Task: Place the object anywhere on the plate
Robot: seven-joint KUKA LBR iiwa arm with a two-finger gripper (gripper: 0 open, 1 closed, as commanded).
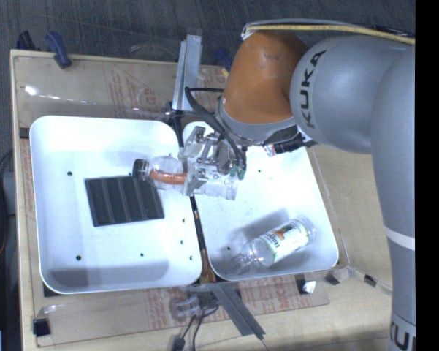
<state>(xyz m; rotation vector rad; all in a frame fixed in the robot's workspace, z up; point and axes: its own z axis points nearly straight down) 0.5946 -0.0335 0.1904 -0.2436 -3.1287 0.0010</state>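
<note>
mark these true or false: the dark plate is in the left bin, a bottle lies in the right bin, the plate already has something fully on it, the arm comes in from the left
1. The dark ridged plate lies in the left bin. True.
2. A clear bottle with a label lies on its side in the right bin. True.
3. An object rests fully on the plate. False: its ridged top is bare; a small clear bottle with an orange band sits at its upper right edge, by the gripper.
4. The arm enters from the left. False: from the right.
</note>
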